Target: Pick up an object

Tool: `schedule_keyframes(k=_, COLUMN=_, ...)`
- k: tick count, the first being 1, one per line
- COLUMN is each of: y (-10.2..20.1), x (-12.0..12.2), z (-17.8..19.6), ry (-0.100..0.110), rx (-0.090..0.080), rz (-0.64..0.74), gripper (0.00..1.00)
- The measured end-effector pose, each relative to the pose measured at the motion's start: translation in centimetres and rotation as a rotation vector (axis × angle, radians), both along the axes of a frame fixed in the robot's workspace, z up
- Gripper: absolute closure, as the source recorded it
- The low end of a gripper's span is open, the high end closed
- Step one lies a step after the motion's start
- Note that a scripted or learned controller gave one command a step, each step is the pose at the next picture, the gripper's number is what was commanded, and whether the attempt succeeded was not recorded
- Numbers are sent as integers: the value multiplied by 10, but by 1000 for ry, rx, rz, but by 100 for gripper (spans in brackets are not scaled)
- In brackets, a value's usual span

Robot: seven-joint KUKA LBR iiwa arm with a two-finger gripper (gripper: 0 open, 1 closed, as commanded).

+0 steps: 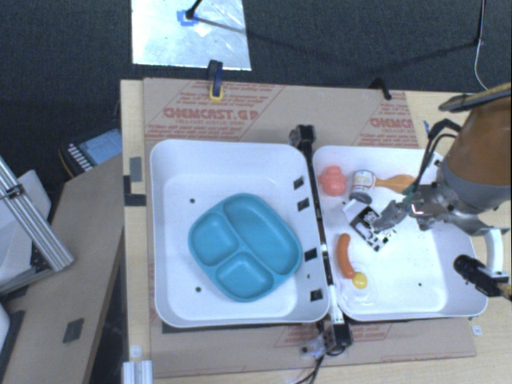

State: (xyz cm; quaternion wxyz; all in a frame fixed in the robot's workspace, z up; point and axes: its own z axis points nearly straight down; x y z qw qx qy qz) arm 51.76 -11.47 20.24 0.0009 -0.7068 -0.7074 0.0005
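The fingers [368, 229] hang low in the right white bin [416, 294], near the long orange carrot toy [344, 254]. Open or closed, I cannot tell. They might miss it and grab air.

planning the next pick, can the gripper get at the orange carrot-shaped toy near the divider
Probably yes. The carrot-shaped toy lies flat in the right bin, only a small yellow ball at its lower end, and the gripper hangs just up-right of it.

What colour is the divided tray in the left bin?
Light blue; the divided tray shows clearly in the camera view, lying in the white left bin.
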Motion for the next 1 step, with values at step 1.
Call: schedule_keyframes(k=1, y=1, x=2, z=-42, ry=0, rx=0, rz=0, gripper=0)
